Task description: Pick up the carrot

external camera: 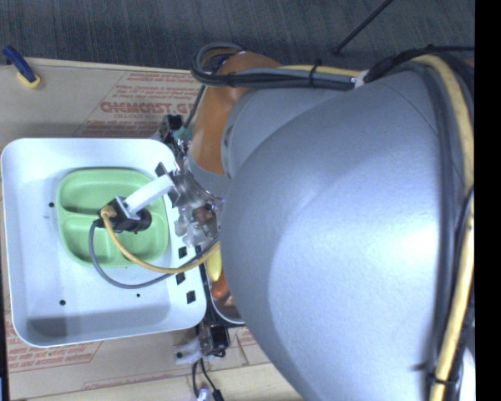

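Jaw opening cannot be told: the gripper (194,215) is viewed from behind and above, and its tip is lost among brackets and cabling at the centre-left of the frame. No object can be made out in its grasp. The gripper is held at the right edge of the left bin (33,249), just beside the green two-part dish (82,192) that is set in the upper half of that bin.

The carrot cannot be picked out with certainty. A small orange patch (220,289) is glimpsed just below the centre of the frame, tucked against the lower left edge of the grey arm (342,224), with a yellow thing (214,266) directly above it. This patch is judged the likeliest trace of the carrot. Whether it lies in the right bin, or touches the yellow thing, cannot be told.

Much is hidden because the arm is brought in from the right and passes close under the camera, so the ground beneath it is covered. An orange band (207,132) is seen above the wrist, at the upper centre. The wrist is judged to be held low near the seam between the bins, a pose suited to a descent or a search, and the pick-up is judged not yet done.

A printed brown board (134,98) is laid under the bins as a base. A small blue and yellow object (21,67) is left at the upper left, well apart from the work.
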`<state>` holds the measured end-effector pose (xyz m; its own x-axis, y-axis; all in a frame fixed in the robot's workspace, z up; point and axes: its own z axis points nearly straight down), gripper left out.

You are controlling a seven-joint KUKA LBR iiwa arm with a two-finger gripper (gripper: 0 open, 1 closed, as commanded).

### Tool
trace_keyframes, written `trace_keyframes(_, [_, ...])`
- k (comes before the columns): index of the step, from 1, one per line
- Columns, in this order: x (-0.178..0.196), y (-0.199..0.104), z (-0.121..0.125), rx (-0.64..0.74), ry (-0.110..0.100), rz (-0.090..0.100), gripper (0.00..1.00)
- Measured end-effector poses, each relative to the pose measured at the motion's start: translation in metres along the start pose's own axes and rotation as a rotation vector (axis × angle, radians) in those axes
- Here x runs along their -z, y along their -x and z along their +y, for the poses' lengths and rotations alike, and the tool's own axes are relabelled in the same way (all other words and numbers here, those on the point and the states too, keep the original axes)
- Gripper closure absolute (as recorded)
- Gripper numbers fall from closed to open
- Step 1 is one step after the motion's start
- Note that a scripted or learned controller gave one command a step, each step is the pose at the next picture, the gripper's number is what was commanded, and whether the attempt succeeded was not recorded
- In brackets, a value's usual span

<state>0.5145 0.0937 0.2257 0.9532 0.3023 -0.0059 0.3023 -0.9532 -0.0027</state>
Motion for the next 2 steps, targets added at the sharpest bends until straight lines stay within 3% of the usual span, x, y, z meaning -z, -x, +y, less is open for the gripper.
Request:
trace_keyframes(1, [-0.035, 0.032, 0.043, 0.277, -0.002, 0.001, 1.00])
trace_keyframes(2, [-0.035, 0.031, -0.002, 0.205, -0.003, -0.001, 1.00])
